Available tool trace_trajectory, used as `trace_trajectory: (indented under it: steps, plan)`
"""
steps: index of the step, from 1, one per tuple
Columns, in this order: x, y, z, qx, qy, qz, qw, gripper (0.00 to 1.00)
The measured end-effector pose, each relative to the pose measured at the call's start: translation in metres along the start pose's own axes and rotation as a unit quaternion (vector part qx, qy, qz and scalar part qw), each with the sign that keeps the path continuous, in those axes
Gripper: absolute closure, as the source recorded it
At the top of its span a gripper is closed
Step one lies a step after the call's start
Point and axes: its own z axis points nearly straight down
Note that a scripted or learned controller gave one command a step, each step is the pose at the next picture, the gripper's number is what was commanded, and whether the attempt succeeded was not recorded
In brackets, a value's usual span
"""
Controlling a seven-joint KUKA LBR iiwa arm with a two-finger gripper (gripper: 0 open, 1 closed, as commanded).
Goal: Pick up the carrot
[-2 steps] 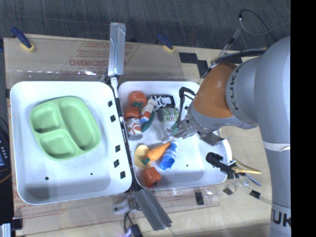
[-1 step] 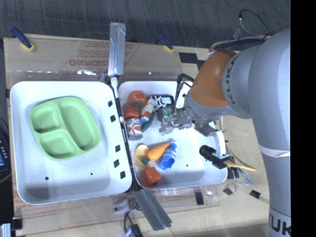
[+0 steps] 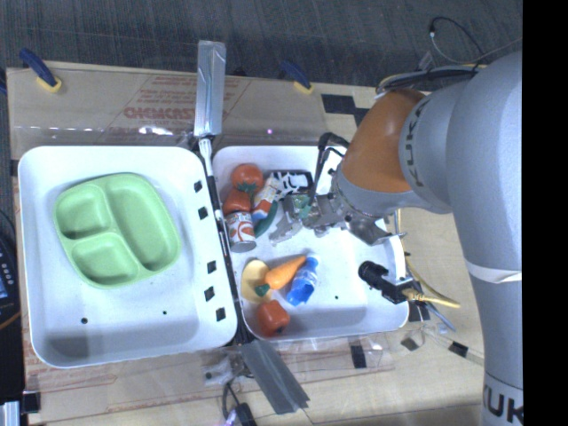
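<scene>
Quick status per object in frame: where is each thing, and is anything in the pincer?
carrot: lying in the right bin, tilted, apart from the pincer
pincer: low over the right bin, above the carrot in the view
green tray: flat in the left bin
soda can: on its side by the right bin's left wall
blue bottle: lying against the carrot

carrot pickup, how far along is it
Done: the arm has reached into the right bin, and the gripper sits low over the clutter at its upper middle. In hand: nothing that can be seen between its fingers. Left: the carrot lies untouched on the bin floor, below the gripper, beside a blue item, so the grasp and lift remain.
</scene>
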Motion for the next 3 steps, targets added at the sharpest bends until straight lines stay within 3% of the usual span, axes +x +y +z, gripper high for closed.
trace_trajectory:
  steps: [1,2,3]
  plan:
    - [0.027,0.023,0.017,-0.002,-0.003,0.02,0.9998,0.0]
    - [0.024,-0.06,0.048,-0.003,-0.002,-0.114,0.9934,0.0]
    - [0.028,-0.059,0.04,-0.001,0.0,-0.119,0.9929,1.0]
